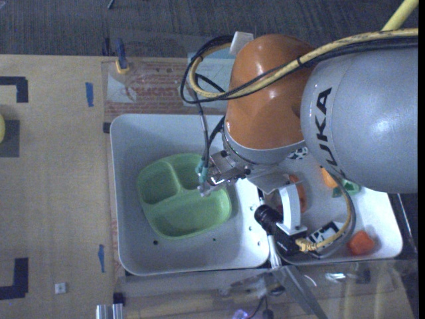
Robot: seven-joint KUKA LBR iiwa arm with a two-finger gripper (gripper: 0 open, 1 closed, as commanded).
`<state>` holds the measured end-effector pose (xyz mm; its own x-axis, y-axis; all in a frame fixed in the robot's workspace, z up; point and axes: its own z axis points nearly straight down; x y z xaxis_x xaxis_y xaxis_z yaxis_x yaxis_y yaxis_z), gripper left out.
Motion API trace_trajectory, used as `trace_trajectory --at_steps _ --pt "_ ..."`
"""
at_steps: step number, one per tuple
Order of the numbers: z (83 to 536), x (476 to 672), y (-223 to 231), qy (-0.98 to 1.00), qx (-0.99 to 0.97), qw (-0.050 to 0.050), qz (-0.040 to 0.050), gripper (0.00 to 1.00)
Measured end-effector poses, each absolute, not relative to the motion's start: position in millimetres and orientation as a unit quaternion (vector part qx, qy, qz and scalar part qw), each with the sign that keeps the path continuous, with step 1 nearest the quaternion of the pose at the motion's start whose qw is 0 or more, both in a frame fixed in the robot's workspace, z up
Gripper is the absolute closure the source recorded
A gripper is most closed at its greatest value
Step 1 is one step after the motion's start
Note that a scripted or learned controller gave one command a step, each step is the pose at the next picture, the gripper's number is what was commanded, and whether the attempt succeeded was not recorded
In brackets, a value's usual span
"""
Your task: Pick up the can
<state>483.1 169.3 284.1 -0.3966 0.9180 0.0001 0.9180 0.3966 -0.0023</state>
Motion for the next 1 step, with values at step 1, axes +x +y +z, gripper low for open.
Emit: trace_trajectory --at_steps 1 --pt "260.7 478.5 199.4 -0.743 -0.67 0.001 0.0017 1.0"
